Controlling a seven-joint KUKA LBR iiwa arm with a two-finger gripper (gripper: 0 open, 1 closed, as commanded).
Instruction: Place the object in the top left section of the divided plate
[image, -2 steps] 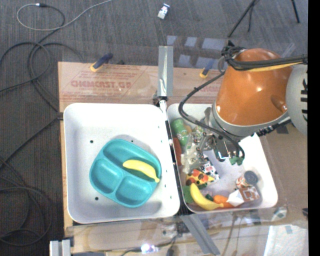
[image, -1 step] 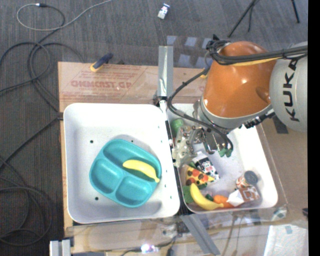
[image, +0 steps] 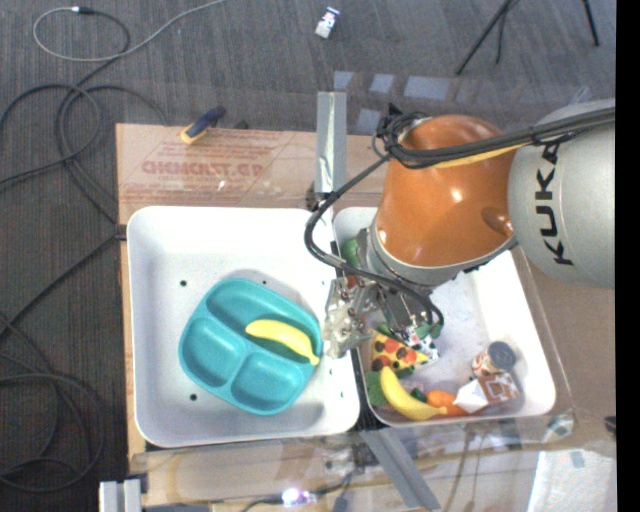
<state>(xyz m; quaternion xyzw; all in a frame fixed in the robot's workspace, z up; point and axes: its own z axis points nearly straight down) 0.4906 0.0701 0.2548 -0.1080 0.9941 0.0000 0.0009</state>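
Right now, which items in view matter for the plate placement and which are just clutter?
Job:
- teal divided plate in the left bin
- yellow banana-shaped piece lying on the plate
- gripper

Lying about:
- right bin with a second banana, a spotted toy, a small jar
- cardboard sheet
- floor cables

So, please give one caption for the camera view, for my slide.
Grey KUKA arm over two white bins; yellow banana-shaped object lies on teal divided plate.
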